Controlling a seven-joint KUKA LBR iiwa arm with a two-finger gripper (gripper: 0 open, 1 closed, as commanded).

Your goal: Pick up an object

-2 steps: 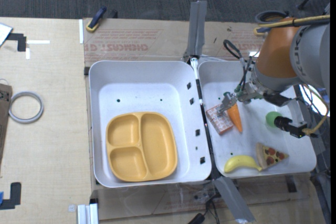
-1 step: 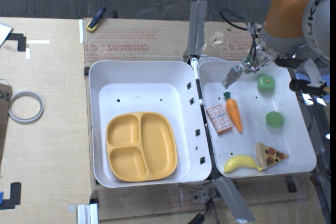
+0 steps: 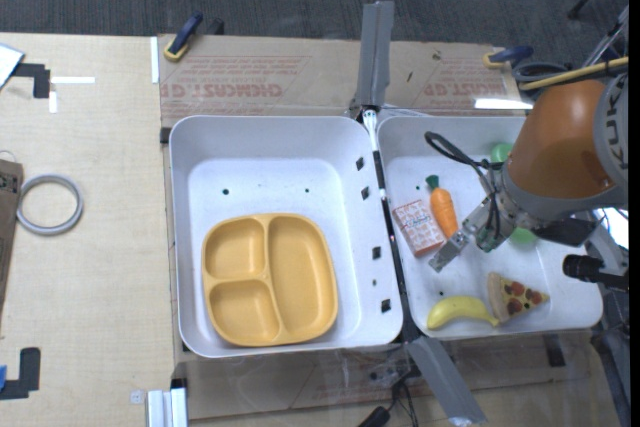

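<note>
In the right bin, the arm's tool hangs low just beside a toy carrot and a small red packet. Its fingers look closed with nothing between them, though the view is unclear.

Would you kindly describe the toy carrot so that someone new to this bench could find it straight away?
Look to the right-hand shallow white bin, the one the grey arm reaches over. Near its middle, beside a small red and white packet, lies the small orange toy carrot with a green top. It is the only orange, tapered piece there; the yellow toy banana and the toy pizza slice lie nearer the bin's front edge.
</note>
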